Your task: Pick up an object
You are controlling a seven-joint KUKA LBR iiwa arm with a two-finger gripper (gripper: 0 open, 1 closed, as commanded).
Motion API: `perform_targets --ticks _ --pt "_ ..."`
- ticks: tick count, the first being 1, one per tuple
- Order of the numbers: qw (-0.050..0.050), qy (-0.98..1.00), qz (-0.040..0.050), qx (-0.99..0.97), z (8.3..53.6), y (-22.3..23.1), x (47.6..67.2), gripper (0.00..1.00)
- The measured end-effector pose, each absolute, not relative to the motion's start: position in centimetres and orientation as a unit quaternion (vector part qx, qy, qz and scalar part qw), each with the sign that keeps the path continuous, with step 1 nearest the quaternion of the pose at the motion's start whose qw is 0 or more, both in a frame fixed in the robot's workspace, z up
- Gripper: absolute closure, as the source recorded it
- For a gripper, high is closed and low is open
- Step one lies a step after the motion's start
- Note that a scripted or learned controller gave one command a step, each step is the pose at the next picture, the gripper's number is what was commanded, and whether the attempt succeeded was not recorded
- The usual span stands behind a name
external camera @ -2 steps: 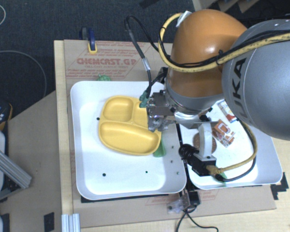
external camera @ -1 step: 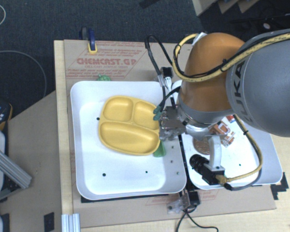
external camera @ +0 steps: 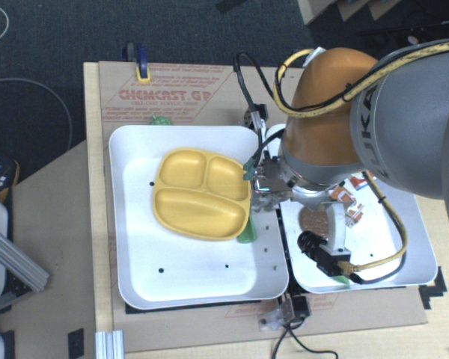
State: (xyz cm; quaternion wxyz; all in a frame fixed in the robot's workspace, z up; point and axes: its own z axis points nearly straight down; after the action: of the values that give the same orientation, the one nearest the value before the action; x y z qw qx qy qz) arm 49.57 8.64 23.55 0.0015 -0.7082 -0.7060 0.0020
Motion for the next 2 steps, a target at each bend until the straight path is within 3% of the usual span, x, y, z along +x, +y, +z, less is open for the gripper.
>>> perform_targets --ticks 1,2 --pt "-0.001 -0.710 -0.0049 -0.704 31.9 14.4 47.9 1.00" --pt "-0.003 -0.705 -0.0032 -0.709 37.8 8.8 48.0 1.00"
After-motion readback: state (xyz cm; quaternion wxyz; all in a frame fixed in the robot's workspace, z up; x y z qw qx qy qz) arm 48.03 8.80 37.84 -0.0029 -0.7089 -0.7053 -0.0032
